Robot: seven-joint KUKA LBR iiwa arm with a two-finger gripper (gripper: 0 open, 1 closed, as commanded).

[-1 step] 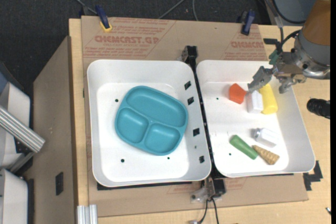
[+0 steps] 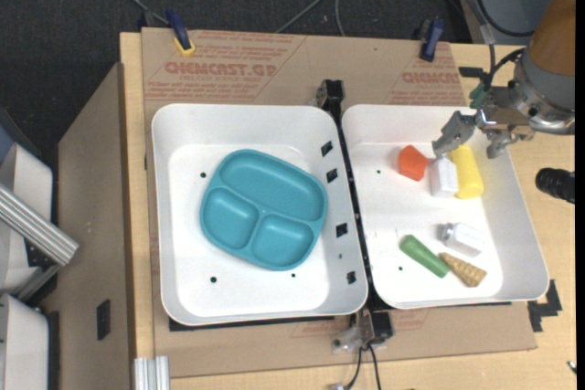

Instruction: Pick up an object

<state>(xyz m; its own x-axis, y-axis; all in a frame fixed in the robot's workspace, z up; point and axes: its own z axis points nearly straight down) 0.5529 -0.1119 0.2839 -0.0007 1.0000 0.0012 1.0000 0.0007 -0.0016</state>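
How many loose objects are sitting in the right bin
5. An orange block upper left, a white piece and yellow piece touching beside it, a white and grey item lower right, and a green-and-tan cone toy near the front. The gripper may hide more.

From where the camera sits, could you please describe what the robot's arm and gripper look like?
The arm is grey with an orange band above the wrist and a silvery metal flange below it. A dark cable runs beside the wrist. The gripper is grey metal with two fingers.
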